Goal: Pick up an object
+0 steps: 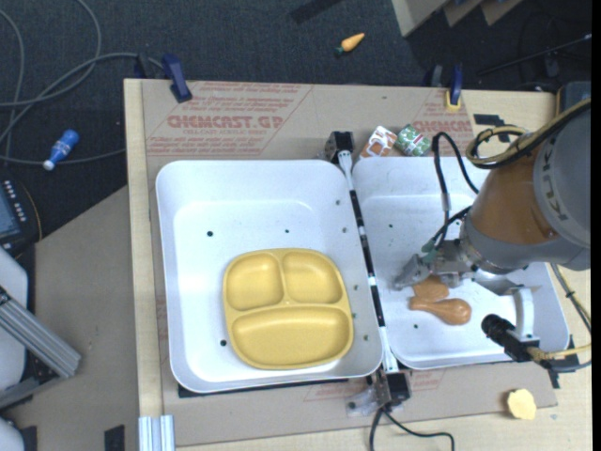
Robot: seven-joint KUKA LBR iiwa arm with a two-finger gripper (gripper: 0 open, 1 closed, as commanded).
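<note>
The arm (526,205) reaches in from 3 o'clock and bends down over the right bin (404,336), so its gripper (420,269) sits low near the bin's middle, just at 10 o'clock of the drumstick (441,304). That toy drumstick lies flat on the bin floor, thick end toward 4 o'clock, and it looks like the likely target since it is the nearest loose thing. The gripper appears to touch or nearly touch its top edge, but I cannot tell whether it is spread or closed (the wrist hides most of it), and nothing is visibly held. The yellow tray (286,308) rests in the left bin (188,195), well apart, playing no part here. The pick looks not yet done.
</note>
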